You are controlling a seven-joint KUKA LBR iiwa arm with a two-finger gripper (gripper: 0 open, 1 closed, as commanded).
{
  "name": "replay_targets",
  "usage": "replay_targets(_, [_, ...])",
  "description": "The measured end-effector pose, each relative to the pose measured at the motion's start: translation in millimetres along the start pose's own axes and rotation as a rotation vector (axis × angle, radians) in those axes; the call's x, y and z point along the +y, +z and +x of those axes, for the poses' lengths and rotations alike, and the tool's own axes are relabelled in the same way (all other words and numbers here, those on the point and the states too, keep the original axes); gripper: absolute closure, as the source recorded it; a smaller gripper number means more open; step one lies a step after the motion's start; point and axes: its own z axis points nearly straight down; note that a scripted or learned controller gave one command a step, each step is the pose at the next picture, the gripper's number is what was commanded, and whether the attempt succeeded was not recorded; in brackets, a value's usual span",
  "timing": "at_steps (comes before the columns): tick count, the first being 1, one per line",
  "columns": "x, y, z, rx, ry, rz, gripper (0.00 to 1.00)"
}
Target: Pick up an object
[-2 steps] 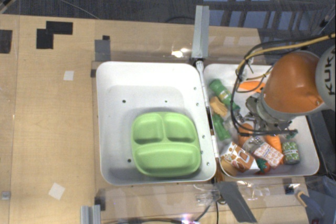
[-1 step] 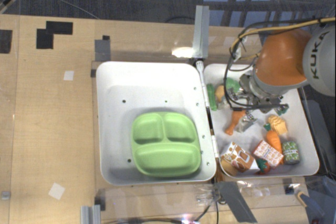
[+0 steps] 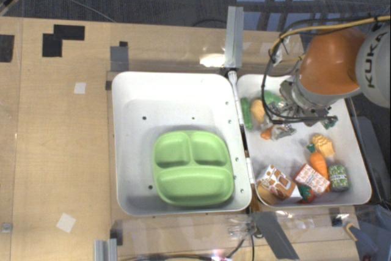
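Over the right bin [image 3: 360,192], the jaws [image 3: 282,125] hovered low beside a small orange item [image 3: 259,110] (open or closed: cannot tell); green tray [image 3: 192,167] lay in left bin [image 3: 131,131].

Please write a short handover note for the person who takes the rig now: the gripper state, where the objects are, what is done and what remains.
Gripper: low over the upper part of the right bin, beside a small orange piece. Whether the jaws are open or shut cannot be told.
Things: green stick and yellow piece at the bin's left wall; carrot, two snack boxes and a dark green can near the front.
Left bin: green divided tray.
Done: nothing visibly lifted.
Left: grasp one object and raise it.
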Motion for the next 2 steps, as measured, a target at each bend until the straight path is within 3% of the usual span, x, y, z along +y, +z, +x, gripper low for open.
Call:
replay_targets(1, [51.0,-83.9,-30.8,0.014,0.199,-0.010,1.00])
replay_targets(2, [32.2,-111.5,-90.1,0.016,0.291,-0.009,1.00])
